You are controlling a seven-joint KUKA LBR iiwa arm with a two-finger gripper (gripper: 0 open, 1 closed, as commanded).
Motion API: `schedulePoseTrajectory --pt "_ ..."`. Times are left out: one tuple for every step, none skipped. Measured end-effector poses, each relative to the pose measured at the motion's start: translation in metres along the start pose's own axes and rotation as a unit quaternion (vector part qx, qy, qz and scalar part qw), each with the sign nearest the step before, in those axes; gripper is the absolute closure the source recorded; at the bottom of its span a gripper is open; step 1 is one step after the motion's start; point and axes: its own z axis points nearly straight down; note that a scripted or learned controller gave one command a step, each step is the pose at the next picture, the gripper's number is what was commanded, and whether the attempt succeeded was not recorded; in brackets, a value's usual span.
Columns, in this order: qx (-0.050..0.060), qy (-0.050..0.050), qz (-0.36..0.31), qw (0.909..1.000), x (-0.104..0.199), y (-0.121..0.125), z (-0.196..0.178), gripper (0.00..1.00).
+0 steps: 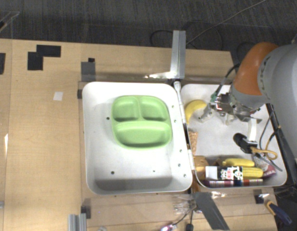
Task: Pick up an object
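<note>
No legible text or labels

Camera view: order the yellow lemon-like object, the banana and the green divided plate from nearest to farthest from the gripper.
1. The yellow lemon-like object, in the right bin's upper left part, lies just left of the gripper.
2. The banana, among the clutter along the right bin's lower edge, below the gripper.
3. The green divided plate, over in the left bin, farthest to the left.

Matt green plastic tray (140, 120) lies in a glossy white bin (97, 167) on the wooden bench (37, 143).
</note>
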Motion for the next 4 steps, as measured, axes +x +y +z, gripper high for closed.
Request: schedulePoseTrajectory --pt "-0.001 -0.001 -0.087 0.9962 -0.033 0.063 0.005 0.0" --pt "-0.001 -0.001 -0.119 0.9929 -0.083 0.065 -0.004 0.0" --pt "-0.002 -0.001 -0.167 0.9859 -0.1 -0.009 0.002 0.0" --pt "-0.008 -0.001 -0.168 0.9857 -0.097 -0.006 -0.011 1.0"
